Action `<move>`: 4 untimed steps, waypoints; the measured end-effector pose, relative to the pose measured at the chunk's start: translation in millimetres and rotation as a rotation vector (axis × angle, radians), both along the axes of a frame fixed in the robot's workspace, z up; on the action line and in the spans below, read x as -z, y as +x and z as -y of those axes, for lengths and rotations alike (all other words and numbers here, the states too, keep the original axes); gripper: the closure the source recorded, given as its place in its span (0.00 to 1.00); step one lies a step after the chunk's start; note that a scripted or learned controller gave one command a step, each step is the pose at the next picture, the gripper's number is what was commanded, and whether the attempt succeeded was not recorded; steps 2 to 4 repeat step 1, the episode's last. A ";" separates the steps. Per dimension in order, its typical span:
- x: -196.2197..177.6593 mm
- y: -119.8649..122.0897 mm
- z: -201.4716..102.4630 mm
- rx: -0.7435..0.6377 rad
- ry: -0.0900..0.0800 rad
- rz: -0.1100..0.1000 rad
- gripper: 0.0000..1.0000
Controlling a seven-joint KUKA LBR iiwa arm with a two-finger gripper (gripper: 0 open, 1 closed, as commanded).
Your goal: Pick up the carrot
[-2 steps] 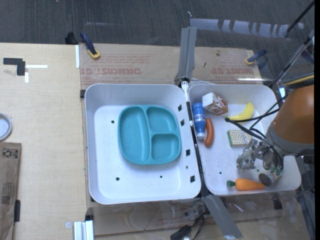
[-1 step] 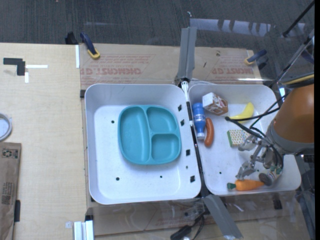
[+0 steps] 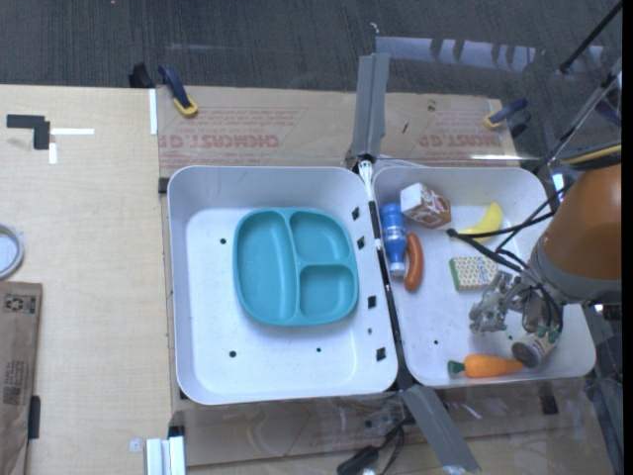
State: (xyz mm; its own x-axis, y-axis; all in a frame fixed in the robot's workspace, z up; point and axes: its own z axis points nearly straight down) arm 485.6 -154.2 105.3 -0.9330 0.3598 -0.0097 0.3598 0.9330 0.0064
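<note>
A: Where does the carrot (image 3: 492, 366) lie?

B: At the near edge of the right bin (image 3: 427, 354), flat, its green end toward the divided teal plate (image 3: 296, 266), which sits in the left bin (image 3: 198, 295).

A: And the pincer (image 3: 499, 306)?

B: Above the carrot, just beyond it. Whether it is open or closed cannot be told; the carrot lies apart from it on the bin floor.

A: What else is near the carrot?

B: A small can (image 3: 532, 349) touches its thick end. Farther from the carrot are a patterned sponge (image 3: 472, 271), a sausage (image 3: 413, 263), a blue bottle (image 3: 394, 234), a small carton (image 3: 425, 206) and a banana (image 3: 483, 220).
</note>
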 end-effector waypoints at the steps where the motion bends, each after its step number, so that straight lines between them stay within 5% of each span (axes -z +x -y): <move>1: 0.1 0.0 0.0 -0.001 0.000 0.000 0.00; 4: 0.1 0.0 0.0 -0.001 0.000 0.000 0.00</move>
